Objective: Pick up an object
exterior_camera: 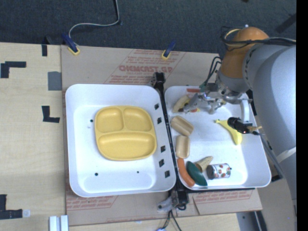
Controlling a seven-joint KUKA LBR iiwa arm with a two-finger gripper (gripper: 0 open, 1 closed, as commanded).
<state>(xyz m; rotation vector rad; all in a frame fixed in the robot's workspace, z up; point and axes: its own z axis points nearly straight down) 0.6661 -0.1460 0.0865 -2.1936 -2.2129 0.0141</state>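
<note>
**Camera view.** The pincer (199,102) hangs low over the far end of the right bin (211,141), on the arm that reaches in from the right. From this slant you cannot tell whether it is apart or together, and nothing is seen clamped in it.

The likeliest thing to pick is the pale piece (182,102). It lies just beside the pincer, on the side away from the arm. Its long axis runs at a slant, roughly in line with the pincer's reach.

Just past the pale piece stands the wall shared with the left bin (77,129), so you should expect little room on that side. A tan roll (182,125) lies near the pale piece, on the camera's side of the pincer, and could be nudged. A second tan roll (183,146) lies farther the same way.

At the near end, well apart from the pincer, are an orange carrot (185,173), a green piece (197,173) and a spotted can (220,171). On the pincer's arm side lies a yellow curved piece (235,136). The yellow divided plate (126,131) sits beyond the wall, well apart.
</note>
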